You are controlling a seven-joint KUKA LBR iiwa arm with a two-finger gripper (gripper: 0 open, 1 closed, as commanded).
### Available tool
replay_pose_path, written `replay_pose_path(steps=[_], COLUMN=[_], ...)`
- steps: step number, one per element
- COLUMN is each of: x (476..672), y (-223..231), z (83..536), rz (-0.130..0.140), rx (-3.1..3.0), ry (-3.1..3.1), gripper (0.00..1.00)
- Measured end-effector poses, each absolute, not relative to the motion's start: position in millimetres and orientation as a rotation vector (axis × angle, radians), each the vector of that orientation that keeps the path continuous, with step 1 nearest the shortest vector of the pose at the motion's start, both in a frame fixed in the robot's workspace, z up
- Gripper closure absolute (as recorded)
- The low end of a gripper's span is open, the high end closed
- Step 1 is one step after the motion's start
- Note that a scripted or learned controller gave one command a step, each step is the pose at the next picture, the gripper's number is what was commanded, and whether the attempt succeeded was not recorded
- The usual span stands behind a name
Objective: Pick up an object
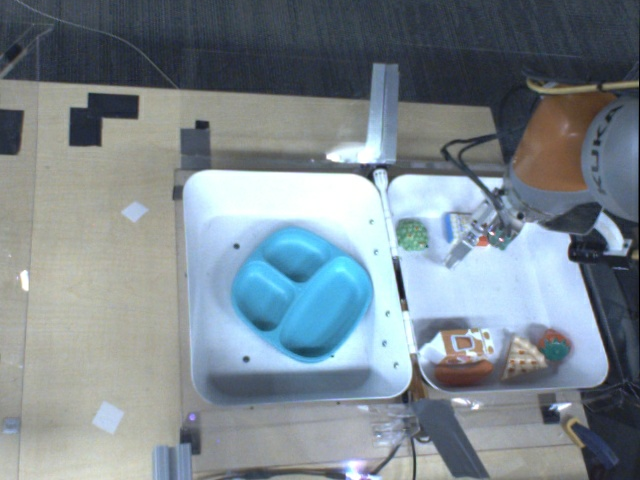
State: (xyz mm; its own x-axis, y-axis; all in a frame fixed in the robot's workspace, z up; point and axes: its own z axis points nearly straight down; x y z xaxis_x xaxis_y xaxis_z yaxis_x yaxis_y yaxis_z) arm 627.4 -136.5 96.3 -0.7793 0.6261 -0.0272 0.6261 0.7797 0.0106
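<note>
My gripper [453, 241] hangs over the upper part of the right bin [520, 288], pointing down and to the left. Its fingers stand open with nothing between them. A small green broccoli-like piece [411, 233] lies just to the gripper's left, close to the bin's divider and apart from the fingers. Along the right bin's front edge lie a brown and white packaged item [463, 354], a tan pizza-slice shape [522, 357] and a small red and green piece [554, 346].
The left bin [210, 268] holds a blue divided plate [302, 294] near its middle. A metal post [384, 108] rises at the back between the bins. The arm's orange band [555, 138] and cables sit over the right bin's far corner.
</note>
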Motion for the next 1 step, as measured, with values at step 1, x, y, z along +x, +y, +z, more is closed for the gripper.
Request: replay_pose_path(steps=[1], x=[660.7], y=[-187.6], z=[182.2], rz=[0.002], rx=[1.347], ry=[2.832], gripper=[0.00])
